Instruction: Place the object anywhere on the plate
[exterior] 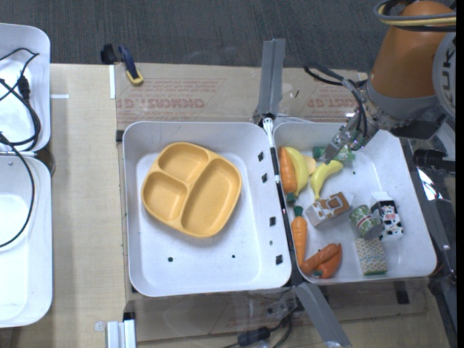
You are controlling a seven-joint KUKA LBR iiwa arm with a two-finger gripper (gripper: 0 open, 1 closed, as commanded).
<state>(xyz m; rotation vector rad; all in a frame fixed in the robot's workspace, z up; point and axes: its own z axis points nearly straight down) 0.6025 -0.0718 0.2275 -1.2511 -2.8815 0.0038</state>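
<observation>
Jaws (341, 149) sit low over the upper part of the right bin (406, 267), arm coming in from the right. Can't tell if they're wide or narrow: the tip is small and blurred against something greenish. Nothing clearly between them, so I judge no grasp yet.

Nearest candidate is the banana (324, 176): just below and slightly left of the jaws, near but I can't tell if touching. Its long axis runs diagonally, upper right end toward the jaws, lower left end away. A second yellow piece (299, 162) lies left of the jaws, beside a carrot (288, 171).

Plate (192, 188) is well left of the jaws, in the left bin (145, 267), across the divider (272, 85). Yellow, three compartments, nothing on it. The coming move turns on that leftward carry over the bin walls.

Count, right bin:
- yellow banana-like pieces: 2
- carrots: 3, one left of the jaws, one (299, 236) further below, one (322, 259) reddish-orange at the bottom
- small carton (328, 210): 1
- can (365, 220): 1
- cow-print item (388, 220): 1
- green-patterned packet (372, 256): 1

Plates: 1. Bins on the table (80, 158): 2.
</observation>
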